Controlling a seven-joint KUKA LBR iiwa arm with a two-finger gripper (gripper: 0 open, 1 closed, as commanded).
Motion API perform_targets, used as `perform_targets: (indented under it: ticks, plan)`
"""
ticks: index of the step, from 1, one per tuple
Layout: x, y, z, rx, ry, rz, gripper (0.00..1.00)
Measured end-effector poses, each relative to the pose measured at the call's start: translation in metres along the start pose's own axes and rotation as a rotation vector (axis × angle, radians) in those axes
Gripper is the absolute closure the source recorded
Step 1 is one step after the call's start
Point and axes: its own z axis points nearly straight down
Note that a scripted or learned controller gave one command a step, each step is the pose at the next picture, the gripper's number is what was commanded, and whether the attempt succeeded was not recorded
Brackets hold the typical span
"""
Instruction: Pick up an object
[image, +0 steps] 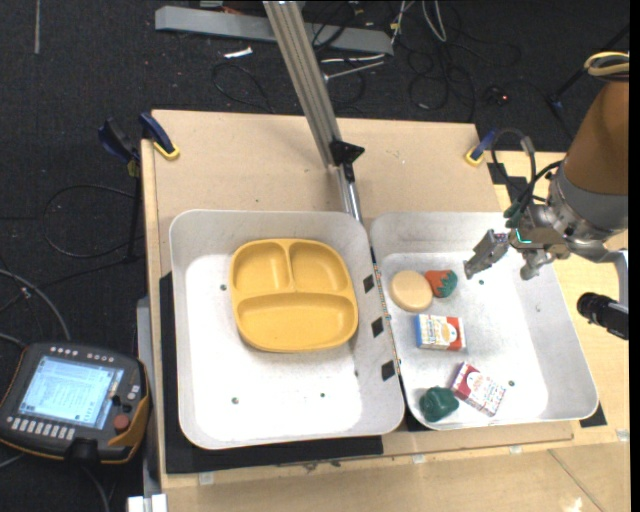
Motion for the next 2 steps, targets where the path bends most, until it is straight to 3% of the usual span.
perform_targets:
  ticks: [1,2]
  plan:
    - [0.0,0.0,0.0,-0.001,0.0,0.001,0.0]
    - [0.006,-0.003,0.045,0.004,0.001,0.002,0.0]
